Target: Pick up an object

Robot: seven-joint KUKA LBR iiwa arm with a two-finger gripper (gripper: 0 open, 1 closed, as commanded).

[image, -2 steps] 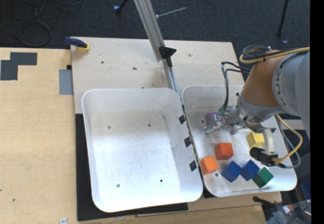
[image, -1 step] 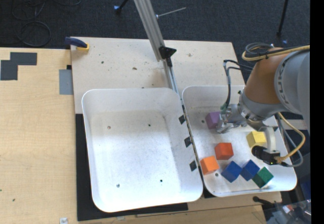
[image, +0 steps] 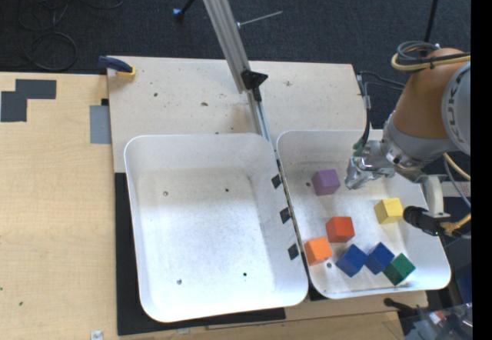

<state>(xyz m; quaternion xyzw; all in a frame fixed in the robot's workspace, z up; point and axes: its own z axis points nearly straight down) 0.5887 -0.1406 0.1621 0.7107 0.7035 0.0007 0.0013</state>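
Note:
Several small blocks lie in the right bin (image: 438, 278): a purple block (image: 325, 181), a yellow block (image: 389, 210), a red block (image: 340, 228), an orange block (image: 317, 250), two blue blocks (image: 351, 260) (image: 379, 256) and a green block (image: 400, 268). My gripper (image: 358, 178) hangs over the right bin, just to the right of the purple block and up-left of the yellow one. No block sits between its fingers.
The left bin (image: 146, 177) stands beside the right one, with small black clips (image: 285, 215) along the shared edge. A slanted aluminium bar (image: 228, 31) rises from behind the bins. A blue and yellow clamp (image: 117, 65) rests at the bench's far left corner.

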